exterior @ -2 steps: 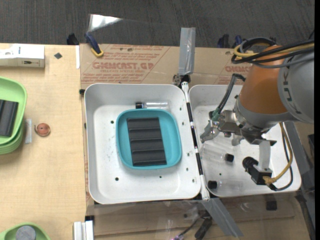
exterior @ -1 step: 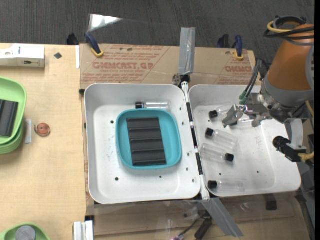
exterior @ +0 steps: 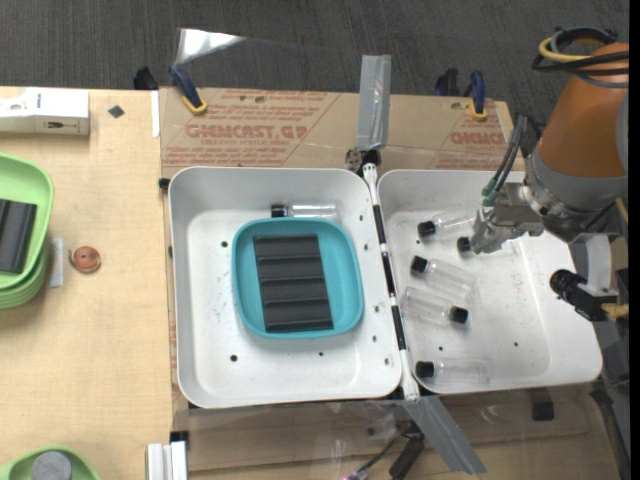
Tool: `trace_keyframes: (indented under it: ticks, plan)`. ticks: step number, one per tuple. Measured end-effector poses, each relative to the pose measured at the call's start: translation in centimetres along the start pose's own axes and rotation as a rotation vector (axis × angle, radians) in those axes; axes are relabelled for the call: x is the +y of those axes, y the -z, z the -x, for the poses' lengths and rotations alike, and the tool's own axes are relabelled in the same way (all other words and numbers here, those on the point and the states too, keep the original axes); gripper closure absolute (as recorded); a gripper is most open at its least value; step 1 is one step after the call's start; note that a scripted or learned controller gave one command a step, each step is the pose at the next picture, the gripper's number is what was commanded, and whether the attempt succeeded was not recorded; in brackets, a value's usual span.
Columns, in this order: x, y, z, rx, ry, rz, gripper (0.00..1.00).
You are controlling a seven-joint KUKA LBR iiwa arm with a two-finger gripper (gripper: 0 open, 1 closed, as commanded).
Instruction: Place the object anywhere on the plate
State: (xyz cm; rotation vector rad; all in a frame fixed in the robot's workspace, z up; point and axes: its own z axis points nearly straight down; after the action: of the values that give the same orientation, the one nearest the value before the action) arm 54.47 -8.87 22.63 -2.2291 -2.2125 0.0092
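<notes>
left bin (exterior: pixel 200 298): white, shallow, holds a teal plate (exterior: pixel 245 288) at its middle, with a dark ribbed insert (exterior: pixel 292 280) lying on it. one clear vial with a black cap (exterior: pixel 300 210) lies by the bin's far wall, just beyond the plate, not touching it. right bin (exterior: pixel 560 348): white, shallow, holds several clear vials with black caps: one near the far left (exterior: pixel 440 226), one left of centre (exterior: pixel 432 266), one at centre (exterior: pixel 440 308), one at the near left corner (exterior: pixel 450 371). claw (exterior: pixel 480 240): reaches in from the right, low over the far part of the right bin, beside a vial; whether its tips are apart or together cannot be told. surface (exterior: pixel 90 368): light wood, bears a green tray (exterior: pixel 30 218) at its left edge.
</notes>
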Motion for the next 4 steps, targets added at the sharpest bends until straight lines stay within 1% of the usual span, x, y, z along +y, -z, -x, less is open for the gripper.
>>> trace_keyframes:
  ticks: [1,2,3,4]
  plan:
    - [-2.5,-3.0,-5.1,0.002,0.266,0.002,1.00]
    - [-4.5,-0.8,-11.3,0.002,0.391,0.003,1.00]
    - [-4.5,-0.8,-11.2,0.002,0.390,0.003,0.00]
    - [1.1,-3.6,-7.7,0.001,0.374,0.003,0.00]
